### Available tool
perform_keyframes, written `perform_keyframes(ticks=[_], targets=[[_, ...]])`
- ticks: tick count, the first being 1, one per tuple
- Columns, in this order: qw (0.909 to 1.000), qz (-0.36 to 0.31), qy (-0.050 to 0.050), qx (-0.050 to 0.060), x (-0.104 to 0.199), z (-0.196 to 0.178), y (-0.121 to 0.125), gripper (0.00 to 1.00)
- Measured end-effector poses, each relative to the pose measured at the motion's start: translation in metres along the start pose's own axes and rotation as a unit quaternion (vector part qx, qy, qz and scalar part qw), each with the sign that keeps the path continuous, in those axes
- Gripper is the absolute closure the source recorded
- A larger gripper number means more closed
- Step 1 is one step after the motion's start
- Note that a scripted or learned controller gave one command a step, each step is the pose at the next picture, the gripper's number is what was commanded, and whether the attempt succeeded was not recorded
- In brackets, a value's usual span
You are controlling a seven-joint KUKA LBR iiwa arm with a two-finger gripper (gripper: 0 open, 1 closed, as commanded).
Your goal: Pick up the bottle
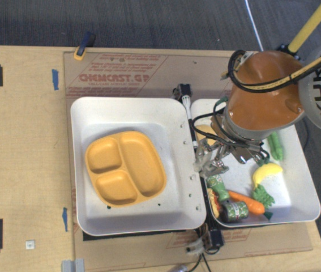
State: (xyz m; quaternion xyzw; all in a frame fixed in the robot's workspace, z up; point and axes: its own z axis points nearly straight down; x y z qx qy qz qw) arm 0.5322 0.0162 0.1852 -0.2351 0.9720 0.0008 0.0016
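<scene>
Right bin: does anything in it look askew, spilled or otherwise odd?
Nothing looks spilled or damaged. The toys in the right bin are crowded into its near corner: a bottle lying on its side against a carrot, with a yellow lemon-like piece beside them. The gripper hovers above the bin's left edge.

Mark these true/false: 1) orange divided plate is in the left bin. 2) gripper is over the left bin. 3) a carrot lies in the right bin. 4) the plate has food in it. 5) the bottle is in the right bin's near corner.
1) True. The orange divided plate lies in the left bin.
2) False. The gripper hangs at the left edge of the right bin, beside the divider.
3) True. The carrot lies near that bin's front.
4) False. The plate's three compartments hold nothing.
5) True. The bottle lies on its side there, apart from the gripper.
</scene>
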Motion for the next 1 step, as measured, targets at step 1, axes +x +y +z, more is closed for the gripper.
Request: perform_keyframes(ticks=[1], targets=[[0.9633,-0.268,0.001,0.000,0.0046,0.0002,0.0467,1.00]])
